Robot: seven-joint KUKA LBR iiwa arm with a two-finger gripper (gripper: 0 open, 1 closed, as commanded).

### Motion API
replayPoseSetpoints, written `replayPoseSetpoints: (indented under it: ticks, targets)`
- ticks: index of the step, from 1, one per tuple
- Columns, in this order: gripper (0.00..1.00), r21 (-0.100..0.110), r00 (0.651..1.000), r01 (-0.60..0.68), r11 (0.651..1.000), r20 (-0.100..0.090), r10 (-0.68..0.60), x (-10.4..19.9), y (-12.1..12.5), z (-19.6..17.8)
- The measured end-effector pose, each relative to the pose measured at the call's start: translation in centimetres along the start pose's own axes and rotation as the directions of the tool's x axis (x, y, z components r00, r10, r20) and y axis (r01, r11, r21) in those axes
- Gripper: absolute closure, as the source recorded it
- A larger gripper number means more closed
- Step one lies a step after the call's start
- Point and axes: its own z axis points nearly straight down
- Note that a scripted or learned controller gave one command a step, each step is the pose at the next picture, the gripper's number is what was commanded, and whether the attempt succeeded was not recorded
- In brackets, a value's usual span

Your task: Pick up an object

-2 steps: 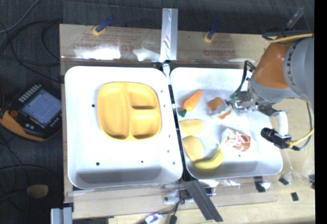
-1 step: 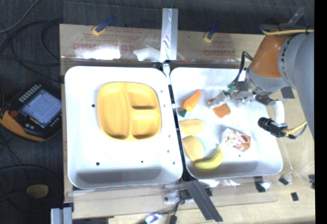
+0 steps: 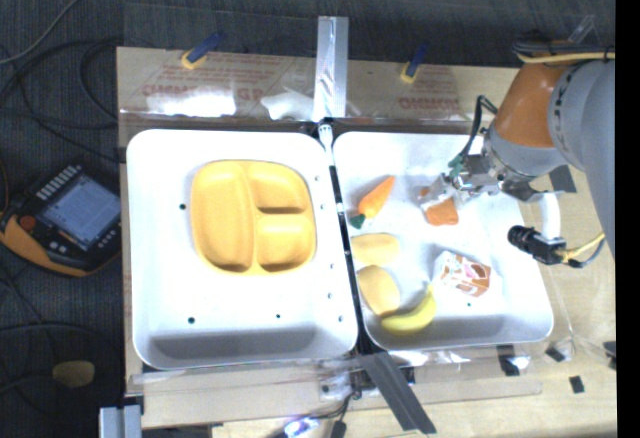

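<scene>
The right bin (image 3: 520, 311) holds a carrot (image 3: 375, 196), an orange chunk (image 3: 441, 214), a pale yellow bread-like piece (image 3: 374, 246), a tan rounded item (image 3: 376, 287), a banana (image 3: 408, 314) and a white packet with red print (image 3: 464, 275). My gripper (image 3: 462, 176) is low in the bin's far right part, just above and to the right of the orange chunk. A small brownish bit (image 3: 424, 194) lies close to its left.
The left bin (image 3: 160, 326) contains a yellow divided tray (image 3: 253, 216). A handheld pendant (image 3: 62, 216) lies on the floor to the left. Plastic sheeting and clips sit behind the bins. The arm's orange band (image 3: 525, 111) hangs over the right bin's far right corner.
</scene>
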Motion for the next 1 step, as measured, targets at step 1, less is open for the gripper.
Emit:
replayPoseSetpoints:
  ticks: [1]
  targets:
    - [1.0,0.014,0.992,-0.124,0.992,-0.001,0.124,5.56,1.73,-8.38]
